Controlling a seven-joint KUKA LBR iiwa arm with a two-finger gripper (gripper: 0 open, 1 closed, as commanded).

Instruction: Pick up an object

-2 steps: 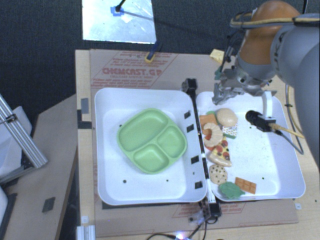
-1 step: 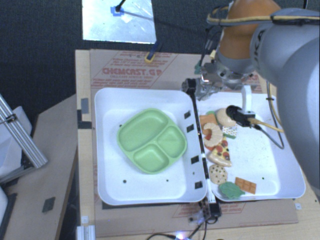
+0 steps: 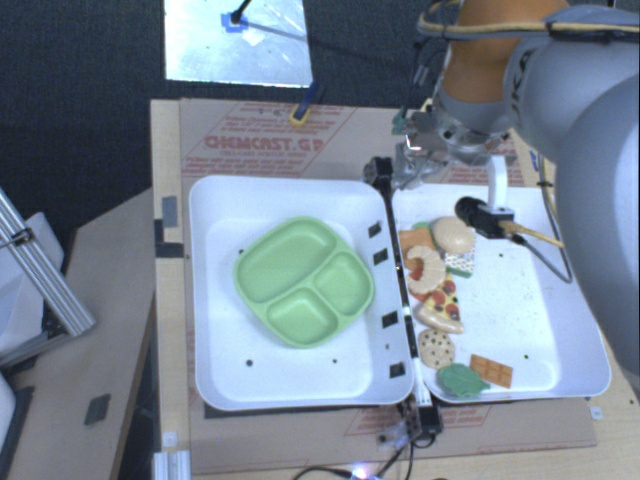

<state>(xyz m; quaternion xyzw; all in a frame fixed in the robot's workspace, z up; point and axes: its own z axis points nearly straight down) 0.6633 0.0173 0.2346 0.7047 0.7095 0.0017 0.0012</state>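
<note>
Several toy foods lie along the left side of the right bin (image 3: 560, 318): a tan bun (image 3: 452, 235), a pale ring-shaped pastry (image 3: 424, 267), a pizza slice (image 3: 441, 312), a round cookie (image 3: 436, 348), a green leaf-shaped piece (image 3: 460, 380) and an orange-brown waffle square (image 3: 491, 370). My gripper (image 3: 408, 165) hangs over the far left corner of the right bin, above and behind the bun. It is apart from all the foods, and nothing is seen in it.
A green divided plate (image 3: 303, 282) lies in the middle of the left bin (image 3: 215, 268). The black-clipped divider (image 3: 398, 278) between the bins runs right beside the foods. A shiny square sheet (image 3: 237, 28) lies beyond the bench.
</note>
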